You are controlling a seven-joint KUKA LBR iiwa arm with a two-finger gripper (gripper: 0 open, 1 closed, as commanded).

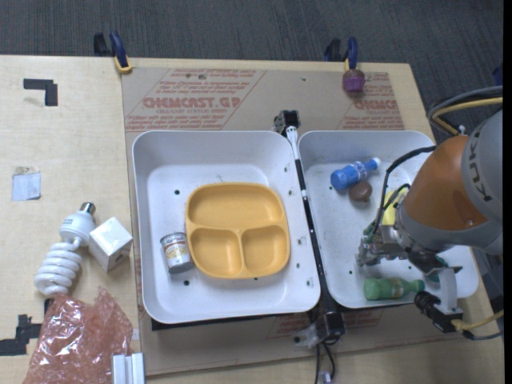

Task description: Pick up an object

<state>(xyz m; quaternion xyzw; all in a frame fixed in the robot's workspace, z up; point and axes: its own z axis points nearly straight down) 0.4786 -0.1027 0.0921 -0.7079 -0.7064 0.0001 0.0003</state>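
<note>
Two white bins (152, 214). Yellow-orange divided tray (238, 230) in the left one, beside a small can (175, 253) with silver top and grey-orange label. In the right one: blue bottle (352, 174) with clear cap end, brown round piece (362, 190), green bottle (392, 288), something yellow (390, 211) under the arm. Grey arm (472, 206) with orange band. Tan worktop (56, 142), red print on brown protective sheet (192, 94). White spiral bulb (62, 256), white cube (110, 242), pinkish crinkled wrap (76, 346) at the near left corner. Purple object (354, 79) at far edge.

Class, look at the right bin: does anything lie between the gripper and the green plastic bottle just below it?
Nothing visible does. The gripper hangs just above the green plastic bottle, with only bare right white bin floor between them.
</note>
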